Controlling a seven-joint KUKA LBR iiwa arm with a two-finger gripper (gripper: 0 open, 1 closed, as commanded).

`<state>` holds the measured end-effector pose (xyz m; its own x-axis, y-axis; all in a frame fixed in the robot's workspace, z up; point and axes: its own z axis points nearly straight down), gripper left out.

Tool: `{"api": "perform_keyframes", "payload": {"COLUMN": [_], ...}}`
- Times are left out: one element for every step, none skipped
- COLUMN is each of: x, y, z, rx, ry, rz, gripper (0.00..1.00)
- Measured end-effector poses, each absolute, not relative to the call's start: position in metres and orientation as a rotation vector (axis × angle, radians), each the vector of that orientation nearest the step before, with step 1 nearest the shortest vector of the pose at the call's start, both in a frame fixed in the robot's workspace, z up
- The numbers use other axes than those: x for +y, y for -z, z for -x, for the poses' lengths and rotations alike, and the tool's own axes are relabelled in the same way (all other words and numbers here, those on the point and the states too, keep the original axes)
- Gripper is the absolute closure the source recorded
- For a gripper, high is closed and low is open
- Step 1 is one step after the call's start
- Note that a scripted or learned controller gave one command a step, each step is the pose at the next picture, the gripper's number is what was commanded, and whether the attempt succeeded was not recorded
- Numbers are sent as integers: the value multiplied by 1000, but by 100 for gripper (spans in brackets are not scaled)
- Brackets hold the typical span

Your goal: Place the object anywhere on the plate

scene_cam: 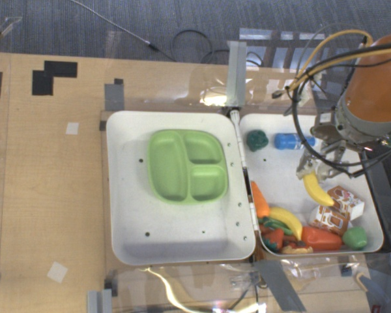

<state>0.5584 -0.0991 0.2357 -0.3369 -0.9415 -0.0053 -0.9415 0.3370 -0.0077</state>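
A green divided plate lies in the left white bin. My gripper hangs over the middle of the right bin, below the arm's orange band. A yellow toy banana points down and to the right from the fingertips, its upper end pinched between them. The plate is well to the left of the gripper, across the divider between the bins.
The right bin also holds a teal lump, a blue block, a carrot, a second banana, a red pepper, a green ball and a patterned box. Cables loop above the arm.
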Motion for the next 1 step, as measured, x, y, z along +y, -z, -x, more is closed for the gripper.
{"api": "perform_keyframes", "payload": {"x": [-12], "y": [-183], "z": [-599], "rx": [2523], "ry": [-6], "rz": [1861], "gripper": [100]}}
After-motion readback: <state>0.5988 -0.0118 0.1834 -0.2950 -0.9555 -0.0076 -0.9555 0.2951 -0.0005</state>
